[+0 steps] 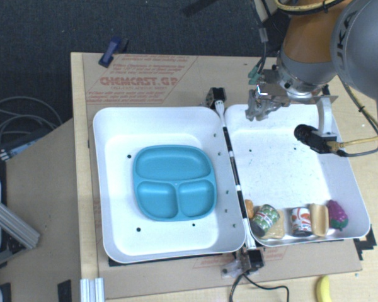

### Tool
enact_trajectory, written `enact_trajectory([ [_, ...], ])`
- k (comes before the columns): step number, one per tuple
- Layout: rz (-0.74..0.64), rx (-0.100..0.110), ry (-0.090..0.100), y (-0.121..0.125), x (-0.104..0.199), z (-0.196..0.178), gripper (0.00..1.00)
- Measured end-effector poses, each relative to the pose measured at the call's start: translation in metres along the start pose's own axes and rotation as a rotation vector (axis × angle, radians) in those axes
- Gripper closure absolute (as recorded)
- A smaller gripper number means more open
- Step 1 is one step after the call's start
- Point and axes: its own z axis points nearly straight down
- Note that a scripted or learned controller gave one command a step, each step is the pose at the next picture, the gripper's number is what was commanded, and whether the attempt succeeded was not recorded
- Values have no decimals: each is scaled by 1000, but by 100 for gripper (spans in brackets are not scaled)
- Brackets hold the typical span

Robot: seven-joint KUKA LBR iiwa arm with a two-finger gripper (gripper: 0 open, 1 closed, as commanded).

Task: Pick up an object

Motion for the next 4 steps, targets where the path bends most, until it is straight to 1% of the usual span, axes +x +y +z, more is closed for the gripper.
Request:
enact_trajectory([
  [1,0,5,1,-34,51,23,100],
  [2,0,4,0,-34,51,22,0],
  [3,2,5,0,-47,58,67,0],
  [4,2,5,1,-108,66,67,0],
])
